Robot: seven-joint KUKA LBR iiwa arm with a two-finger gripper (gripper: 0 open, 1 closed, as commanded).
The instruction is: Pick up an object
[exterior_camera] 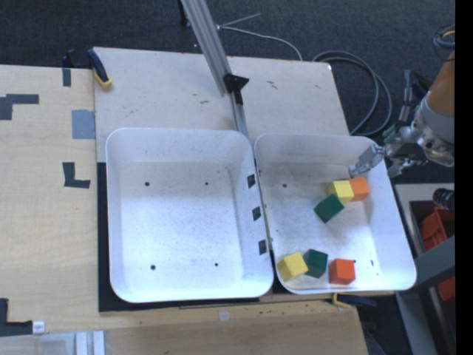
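Where blocks lie: two yellow (342, 191), two green (329, 208), two orange (359, 188).

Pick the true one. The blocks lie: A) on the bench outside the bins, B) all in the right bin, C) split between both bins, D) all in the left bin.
B: two clusters of blocks, one near the gripper with the orange block, one at the front with the yellow block, both lie inside the right bin.

Dark carpeted floor (89, 13) lies beyond the bench; a pale wooden benchtop (44, 220) fills the left, marked with grey tape patches (83, 123); a metal rail (207, 35) slants in from above — grey cables (355, 69) loop at upper right.
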